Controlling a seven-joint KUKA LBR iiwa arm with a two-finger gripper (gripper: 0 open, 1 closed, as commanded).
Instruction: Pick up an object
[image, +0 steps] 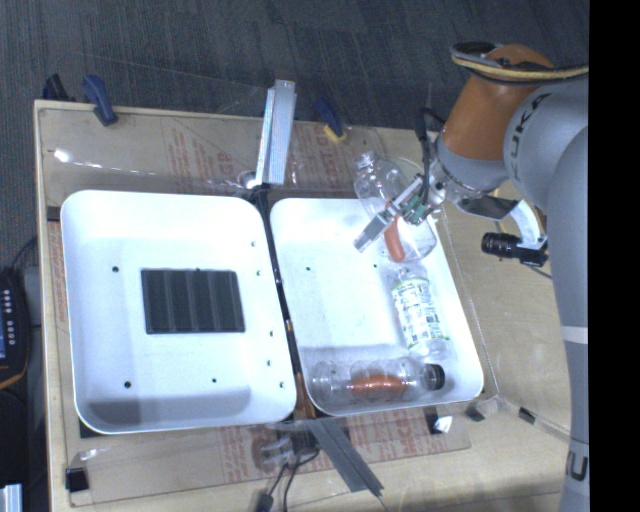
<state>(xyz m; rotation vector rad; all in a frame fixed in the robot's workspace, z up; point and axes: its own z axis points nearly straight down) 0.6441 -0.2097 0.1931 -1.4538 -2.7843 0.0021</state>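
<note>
Claw (385, 222), grip state unreadable, hovers upper right over the clear bottle (418, 312), light, slick and crushable, so pinch it across its labelled middle.

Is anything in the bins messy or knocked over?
Yes. In the right bin, two clear bottles lie on their sides: one along the right wall, another along the near wall. A third clear bottle tilts at the far corner by the gripper. The left bin looks tidy.
</note>
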